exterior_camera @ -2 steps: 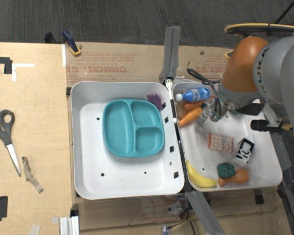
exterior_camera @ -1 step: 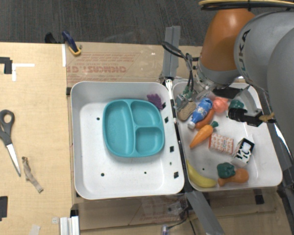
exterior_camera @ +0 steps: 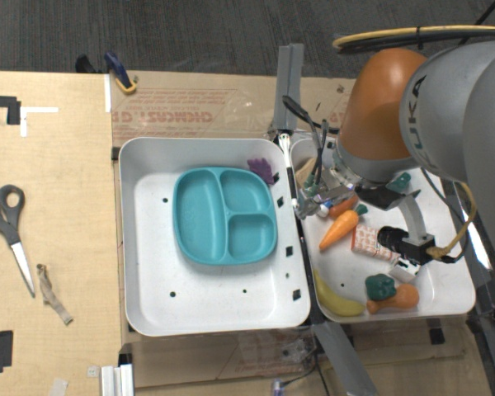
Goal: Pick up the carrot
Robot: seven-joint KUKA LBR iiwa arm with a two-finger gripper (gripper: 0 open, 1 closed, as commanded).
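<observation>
The carrot is found lying tilted in the right bin, just beside the gripper, which is positioned near its top end, presumably for approach. Grip state cannot be determined.

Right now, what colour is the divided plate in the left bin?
Teal, plain with no pattern; the divided plate shows in the camera view.

We see a tan bench, two white bins at three o'clock, scissors at nine, blue clamp at eleven.
</observation>
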